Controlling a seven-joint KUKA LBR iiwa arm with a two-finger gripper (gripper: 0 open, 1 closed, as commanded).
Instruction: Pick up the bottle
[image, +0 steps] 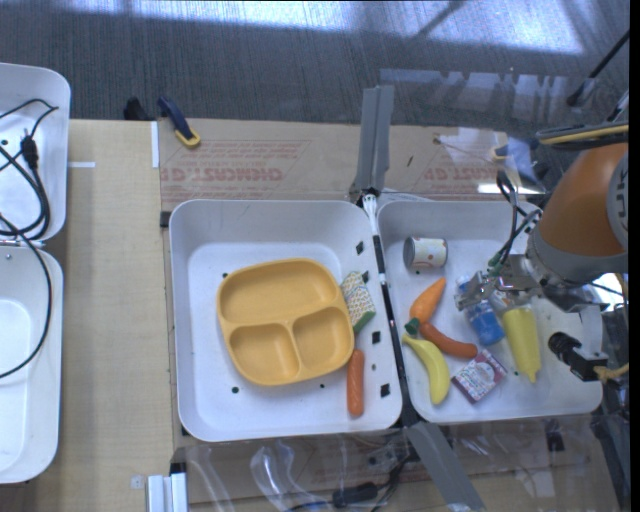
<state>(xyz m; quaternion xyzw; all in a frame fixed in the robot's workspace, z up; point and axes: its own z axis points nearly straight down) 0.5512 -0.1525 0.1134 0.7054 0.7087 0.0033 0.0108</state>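
Observation:
A small blue bottle (486, 326) lies in the right bin (560, 400), between an orange pepper and a yellow squeeze-type container (522, 342). My gripper (478, 293) is low over the bin, right at the bottle's upper end, and its metal parts overlap the top of the bottle. Whether it touches the bottle is unclear. The grey arm with its orange band (590, 205) comes in from the right and hides the bin's far right corner.
The right bin also holds a white cup (427, 252), a carrot (427, 298), an orange pepper (448, 341), a banana (431, 368) and a pink packet (478, 378). The left bin (190, 300) holds a yellow divided plate (285, 320), a corn cob (357, 297) and a carrot (355, 382).

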